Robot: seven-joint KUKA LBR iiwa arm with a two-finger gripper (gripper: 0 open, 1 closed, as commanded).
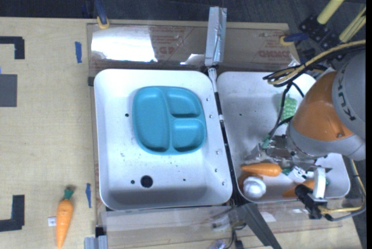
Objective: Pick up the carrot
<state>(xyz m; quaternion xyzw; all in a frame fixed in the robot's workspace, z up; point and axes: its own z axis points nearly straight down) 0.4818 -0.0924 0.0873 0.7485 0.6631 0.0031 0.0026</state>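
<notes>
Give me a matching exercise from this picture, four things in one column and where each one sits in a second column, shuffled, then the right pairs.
Things:
1. blue divided plastic plate
2. orange toy carrot with green top
3. grey arm's two-finger gripper
4. small black round object

Places:
A. on the wooden bench, outside the bins, left of the left white bin
B. low in the right white bin, over orange objects
C. middle of the left white bin
D. near the left bin's front edge

Pairs: 1-C, 2-A, 3-B, 4-D

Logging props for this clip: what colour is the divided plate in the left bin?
Light blue, plain; the divided plate shows clearly in the camera view.
</notes>
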